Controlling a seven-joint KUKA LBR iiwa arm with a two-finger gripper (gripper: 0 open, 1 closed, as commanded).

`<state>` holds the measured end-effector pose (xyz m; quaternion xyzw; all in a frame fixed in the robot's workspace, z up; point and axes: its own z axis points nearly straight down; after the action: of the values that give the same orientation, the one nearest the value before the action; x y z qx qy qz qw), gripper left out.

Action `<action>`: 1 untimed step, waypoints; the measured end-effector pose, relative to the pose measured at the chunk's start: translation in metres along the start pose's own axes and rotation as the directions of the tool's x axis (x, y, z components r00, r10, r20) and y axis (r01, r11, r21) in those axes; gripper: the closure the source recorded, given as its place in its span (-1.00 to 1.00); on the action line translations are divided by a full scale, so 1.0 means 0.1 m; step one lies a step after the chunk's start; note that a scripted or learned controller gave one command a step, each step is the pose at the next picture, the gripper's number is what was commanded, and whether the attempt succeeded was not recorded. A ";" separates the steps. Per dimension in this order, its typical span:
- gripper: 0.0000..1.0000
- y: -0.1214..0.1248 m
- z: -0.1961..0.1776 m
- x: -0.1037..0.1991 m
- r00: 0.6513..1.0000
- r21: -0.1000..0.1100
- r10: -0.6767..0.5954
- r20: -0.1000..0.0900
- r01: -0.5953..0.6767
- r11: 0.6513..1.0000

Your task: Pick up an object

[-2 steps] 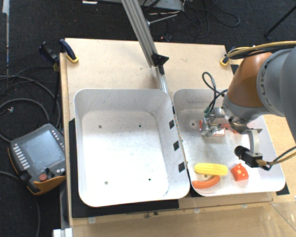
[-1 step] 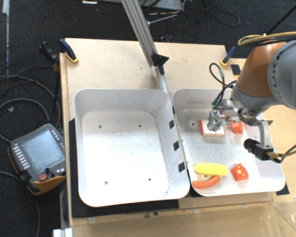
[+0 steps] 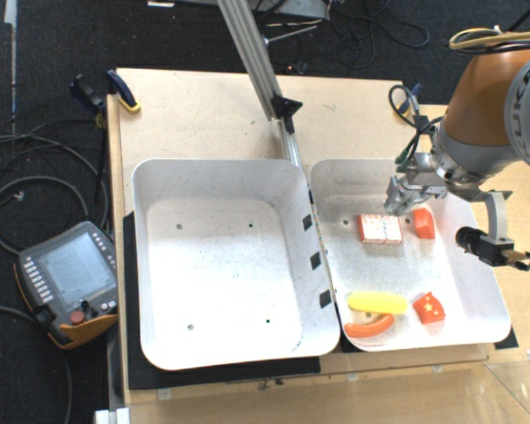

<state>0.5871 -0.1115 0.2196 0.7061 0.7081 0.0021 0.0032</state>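
I see the end effector [image 3: 405, 198] low in the right bin [image 3: 486, 281], just beside the patterned block [image 3: 380, 229] and a small orange piece [image 3: 423, 223]; I cannot tell its state. A yellow piece [image 3: 377, 303], an orange crescent [image 3: 369, 325] and a red block [image 3: 429, 307] lie nearer the front rim.

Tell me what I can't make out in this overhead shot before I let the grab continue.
- Gripper: too small and dark in the camera view to judge its finger gap or contact with anything.
- Small orange block: its upper edge is tucked under the gripper.
- Orange curved piece: its top is covered by the yellow piece.
- Arm: cut off by the right edge.
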 end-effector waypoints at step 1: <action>1.00 -0.01 -0.43 -0.03 1.000 0.001 0.000 0.000 0.000 1.000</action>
<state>0.5863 -0.1140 0.2630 0.7060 0.7082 0.0015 0.0028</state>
